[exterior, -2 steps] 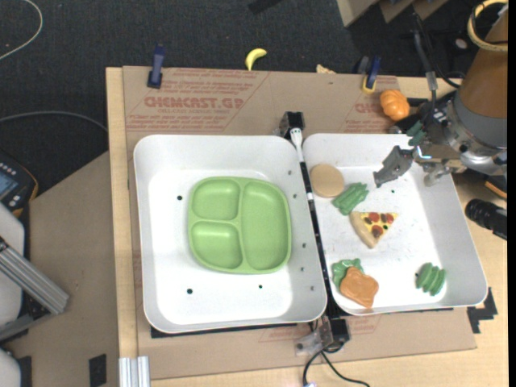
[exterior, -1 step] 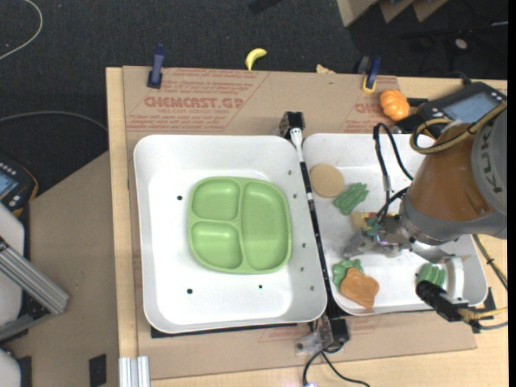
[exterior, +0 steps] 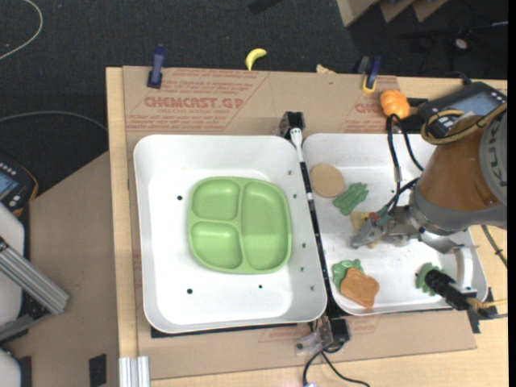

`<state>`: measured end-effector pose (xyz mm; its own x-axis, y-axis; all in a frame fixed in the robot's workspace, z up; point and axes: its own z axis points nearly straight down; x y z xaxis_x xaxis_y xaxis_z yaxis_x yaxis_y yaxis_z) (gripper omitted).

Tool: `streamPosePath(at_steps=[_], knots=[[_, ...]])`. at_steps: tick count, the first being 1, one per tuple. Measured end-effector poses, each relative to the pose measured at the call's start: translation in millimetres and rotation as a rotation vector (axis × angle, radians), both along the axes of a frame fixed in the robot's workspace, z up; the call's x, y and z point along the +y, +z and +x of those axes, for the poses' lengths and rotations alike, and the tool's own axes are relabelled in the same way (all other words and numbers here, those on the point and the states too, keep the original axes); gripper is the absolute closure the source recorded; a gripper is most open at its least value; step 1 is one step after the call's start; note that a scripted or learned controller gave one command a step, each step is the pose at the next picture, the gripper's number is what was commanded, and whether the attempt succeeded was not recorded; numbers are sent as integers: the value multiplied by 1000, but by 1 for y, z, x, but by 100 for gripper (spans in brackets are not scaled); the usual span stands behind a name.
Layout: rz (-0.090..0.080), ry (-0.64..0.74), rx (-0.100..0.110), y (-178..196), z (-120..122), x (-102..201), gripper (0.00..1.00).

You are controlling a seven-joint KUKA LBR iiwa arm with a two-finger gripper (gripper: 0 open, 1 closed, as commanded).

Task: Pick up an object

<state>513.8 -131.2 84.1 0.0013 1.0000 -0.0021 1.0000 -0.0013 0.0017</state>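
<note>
Camera view: the table (exterior: 242,99) is seen from above at a slant, with two white bins side by side on it. The left bin (exterior: 161,289) carries a green divided plate (exterior: 240,224). The right bin (exterior: 387,297) carries the loose things from which one is to be picked, and the arm (exterior: 459,176) is reached into it from the right.

The pincer (exterior: 369,232) is held low over the middle of the right bin, pointing toward the left. Whether it is released or clenched cannot be told, since its tip is small and blurred against the white floor, and nothing can be made out as grasped.

Several candidates are placed around it. A green leafy piece (exterior: 351,197) lies just beyond the tip, toward the far rim, with its long axis running slantwise from near-left to far-right. A tan round disc (exterior: 326,180) lies further on in the same direction, beside the dividing wall. An orange piece (exterior: 359,289) with a green bit (exterior: 347,268) touching it is set toward the near rim, well apart from the tip. A dark green piece (exterior: 427,277) is found near the arm's underside, behind the pincer.

The green leafy piece is judged nearest, so the coming move would turn on a short shift toward the far rim and on the closing line being set across that slanted axis.
</note>
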Motion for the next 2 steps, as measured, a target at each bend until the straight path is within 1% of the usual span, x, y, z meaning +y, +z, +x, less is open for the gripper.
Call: streamPosePath(at_steps=[1,2], knots=[[1,5,-3,1,47,21,0],[0,1,-3,11,45,19,100]])
